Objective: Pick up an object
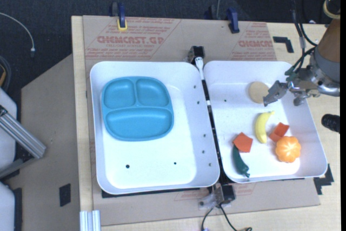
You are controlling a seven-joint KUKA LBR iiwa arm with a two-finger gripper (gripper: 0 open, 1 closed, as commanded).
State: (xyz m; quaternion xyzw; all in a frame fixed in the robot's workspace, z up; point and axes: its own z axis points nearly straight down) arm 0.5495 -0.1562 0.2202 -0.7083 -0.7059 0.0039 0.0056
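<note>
The left bin holds a blue divided plate toward its far-left part; it is not near the arm and plays no part in the step in hand.

The right bin holds the candidate objects. From left to right:
- a dark green pepper-like piece at the near-left corner, touching or just beside an orange-red block;
- a tan round object at the far side;
- a yellow banana at the middle, lying roughly near-to-far;
- a second orange-red block just right of the banana;
- an orange fruit just nearer than that block.

The gripper sits over the far-right part of this bin, just right of the tan round object. Its fingers appear spread apart, with nothing between them.

Judged procedure: select the tan round object, the closest item and one well apart from the others. Centre the fingers over it, descend until they straddle its widest part, then close. Avoid the banana group, where crowding is likely to cause a failed grasp.
</note>
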